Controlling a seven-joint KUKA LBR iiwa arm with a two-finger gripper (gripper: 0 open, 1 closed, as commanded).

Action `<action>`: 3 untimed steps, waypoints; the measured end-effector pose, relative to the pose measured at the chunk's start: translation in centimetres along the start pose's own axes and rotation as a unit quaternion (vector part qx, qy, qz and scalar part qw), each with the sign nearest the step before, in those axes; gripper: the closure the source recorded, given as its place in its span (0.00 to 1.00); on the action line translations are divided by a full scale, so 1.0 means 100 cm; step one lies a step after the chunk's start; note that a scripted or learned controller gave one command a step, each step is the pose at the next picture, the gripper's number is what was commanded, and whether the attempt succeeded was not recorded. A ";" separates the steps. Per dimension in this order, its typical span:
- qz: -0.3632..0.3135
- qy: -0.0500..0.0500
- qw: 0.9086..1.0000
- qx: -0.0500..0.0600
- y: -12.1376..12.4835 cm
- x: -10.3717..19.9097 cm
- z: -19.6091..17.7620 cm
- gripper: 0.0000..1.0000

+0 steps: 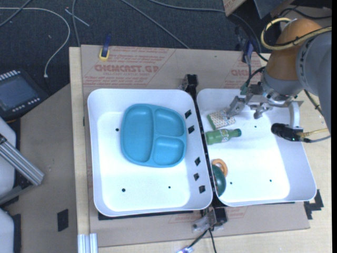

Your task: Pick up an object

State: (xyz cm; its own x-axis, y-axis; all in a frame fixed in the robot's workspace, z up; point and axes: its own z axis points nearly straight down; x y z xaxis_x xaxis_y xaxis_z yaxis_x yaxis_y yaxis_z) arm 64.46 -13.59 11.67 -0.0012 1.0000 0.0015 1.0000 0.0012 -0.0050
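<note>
Camera view, looking down on the tabletop (79,141): you see the grey arm with its orange band (295,51) reaching in from the right over the shallow white right-hand bin (295,167). Its gripper (247,105) hangs low over that bin's upper part, and you cannot tell how far it is parted; no object is seen between its tips. Just beside the gripper, toward the divider, lies a small flat patterned packet (221,120). Just below that lies a green plastic bottle on its side (222,136). Farther from the gripper, near the bin's lower left corner, sit a small orange ring-shaped piece (220,166) and a dark green rounded object (219,182), touching. Well apart from the gripper, the shallow white left-hand bin (105,188) holds a blue three-compartment plastic plate (154,135).
</note>
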 end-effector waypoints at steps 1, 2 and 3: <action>0.000 0.000 1.000 -0.003 0.001 0.000 -0.015 1.00; 0.000 -0.001 1.000 -0.006 -0.005 0.005 -0.074 1.00; 0.000 -0.001 1.000 -0.005 -0.004 0.005 -0.113 1.00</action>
State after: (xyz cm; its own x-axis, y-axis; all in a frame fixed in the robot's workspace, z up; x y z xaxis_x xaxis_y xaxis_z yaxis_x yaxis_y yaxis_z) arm 64.11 -13.14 22.97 -0.0017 1.0000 -0.0008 1.0000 0.0017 0.0052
